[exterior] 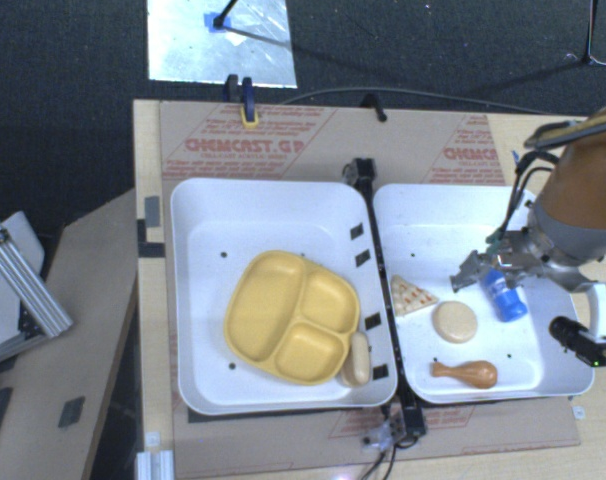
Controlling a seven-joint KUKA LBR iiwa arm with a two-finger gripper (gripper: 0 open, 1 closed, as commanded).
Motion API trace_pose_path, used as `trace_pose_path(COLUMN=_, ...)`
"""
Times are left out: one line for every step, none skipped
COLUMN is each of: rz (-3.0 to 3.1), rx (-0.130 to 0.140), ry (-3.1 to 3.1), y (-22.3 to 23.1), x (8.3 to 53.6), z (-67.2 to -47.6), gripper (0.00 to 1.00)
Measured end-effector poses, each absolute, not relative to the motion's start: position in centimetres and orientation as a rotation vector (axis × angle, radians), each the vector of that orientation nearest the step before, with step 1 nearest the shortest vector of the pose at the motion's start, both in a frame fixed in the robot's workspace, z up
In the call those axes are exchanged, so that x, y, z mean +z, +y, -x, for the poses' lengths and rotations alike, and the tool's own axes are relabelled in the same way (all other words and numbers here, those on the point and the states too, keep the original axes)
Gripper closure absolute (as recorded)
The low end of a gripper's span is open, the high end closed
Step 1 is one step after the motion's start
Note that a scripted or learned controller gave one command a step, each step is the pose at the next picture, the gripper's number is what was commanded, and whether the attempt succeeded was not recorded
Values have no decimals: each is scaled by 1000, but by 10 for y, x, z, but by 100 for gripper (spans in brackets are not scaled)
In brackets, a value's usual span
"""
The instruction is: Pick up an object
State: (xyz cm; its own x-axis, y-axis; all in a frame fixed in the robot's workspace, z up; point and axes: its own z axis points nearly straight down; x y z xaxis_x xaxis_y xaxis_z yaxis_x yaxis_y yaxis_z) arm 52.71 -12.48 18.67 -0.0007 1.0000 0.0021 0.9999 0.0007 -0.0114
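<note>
Reading "CHEMCAST GP" in red, the bench sheet [245, 146] underlies both bins [283, 200].

Printed twice in red across the brown protective sheet [313, 133] under the two white bins: "CHEMCAST GP", once at upper left and once, partly cut off by the arm, at upper right. Smaller red print beneath each too blurred to read.
</note>
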Motion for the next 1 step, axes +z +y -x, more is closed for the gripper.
trace_pose_path(rz=2218, rx=-2, ry=-2226, y=-125, x=193, z=-530, gripper=0)
